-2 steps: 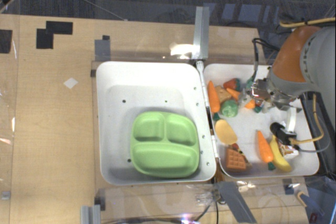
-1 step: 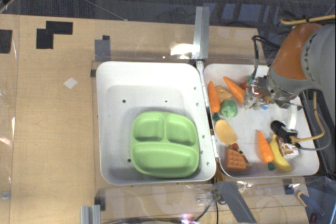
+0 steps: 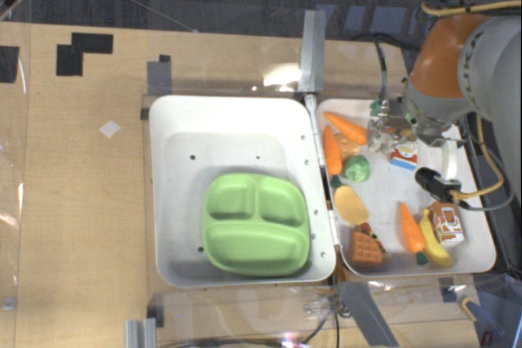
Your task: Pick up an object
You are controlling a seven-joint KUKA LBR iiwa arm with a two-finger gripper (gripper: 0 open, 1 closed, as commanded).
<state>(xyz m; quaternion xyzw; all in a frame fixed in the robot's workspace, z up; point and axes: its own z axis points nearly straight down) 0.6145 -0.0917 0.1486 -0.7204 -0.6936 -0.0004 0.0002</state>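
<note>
Plainly, the likeliest thing to be picked is the small red, white and blue carton (image 3: 403, 156), which lies flat on the floor of the right bin (image 3: 481, 257), toward its far half, with its long axis running roughly across the bin. It is seen just below and slightly to the right of the pincer (image 3: 390, 129), nearly touching it in this slanted view, so the coming move is judged to be a short shift toward the near side and a drop straight down. Whether the pincer is open or closed cannot be told, since its tip is lost in glare and cabling; nothing is seen held in it. To the left of the carton, an orange carrot (image 3: 346, 127) lies aslant near the far left corner, and a green ball (image 3: 356, 169) rests just beside a second carrot (image 3: 331, 151) along the dividing wall. Farther toward the near side, a yellow oval piece (image 3: 351, 204), a waffle (image 3: 367, 248), another carrot (image 3: 411, 227), a banana (image 3: 435, 244) and a brown carton (image 3: 447, 223) are scattered. The left bin (image 3: 175, 134) carries a green divided plate (image 3: 257, 222).
</note>
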